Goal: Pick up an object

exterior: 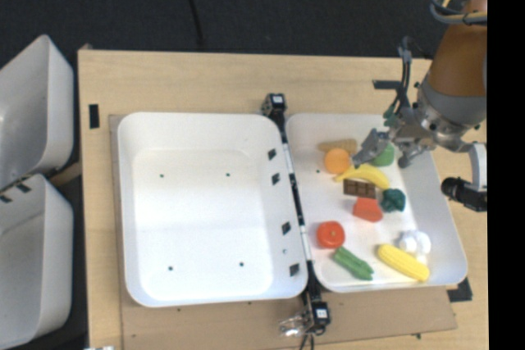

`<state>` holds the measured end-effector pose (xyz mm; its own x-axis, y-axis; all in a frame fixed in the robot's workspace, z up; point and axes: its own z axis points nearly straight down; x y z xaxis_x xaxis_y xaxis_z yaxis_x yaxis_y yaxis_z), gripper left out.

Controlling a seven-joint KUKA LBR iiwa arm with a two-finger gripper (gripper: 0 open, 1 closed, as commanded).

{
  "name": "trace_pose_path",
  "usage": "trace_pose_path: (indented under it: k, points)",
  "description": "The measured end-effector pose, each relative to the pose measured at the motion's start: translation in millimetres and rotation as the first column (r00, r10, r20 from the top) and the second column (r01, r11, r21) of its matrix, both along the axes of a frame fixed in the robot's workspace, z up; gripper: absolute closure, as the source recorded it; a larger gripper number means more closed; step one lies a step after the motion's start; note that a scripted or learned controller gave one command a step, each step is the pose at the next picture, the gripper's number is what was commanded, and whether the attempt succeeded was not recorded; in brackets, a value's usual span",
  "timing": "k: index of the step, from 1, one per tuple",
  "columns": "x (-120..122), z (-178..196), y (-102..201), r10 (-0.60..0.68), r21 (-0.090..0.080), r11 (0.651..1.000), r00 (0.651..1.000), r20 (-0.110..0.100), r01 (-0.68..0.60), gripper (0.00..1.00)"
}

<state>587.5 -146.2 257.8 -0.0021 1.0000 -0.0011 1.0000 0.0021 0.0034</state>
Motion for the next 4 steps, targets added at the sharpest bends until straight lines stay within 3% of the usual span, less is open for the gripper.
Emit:
trace_pose_path:
  k: [1, 2, 3, 4]
  points:
    - [-3, -144, -70, -0.007, -0.003, 1.0, 1.0, -0.005, 0.007, 0.0]
    - [2, -124, -67, -0.003, -0.004, 1.0, 1.0, 0.011, 0.003, 1.0]
    - [53, -140, -63, 0.0, -0.007, 1.0, 1.0, 0.022, 0.001, 1.0]
    - [45, -143, -59, 0.003, -0.005, 1.0, 1.0, 0.016, -0.003, 1.0]
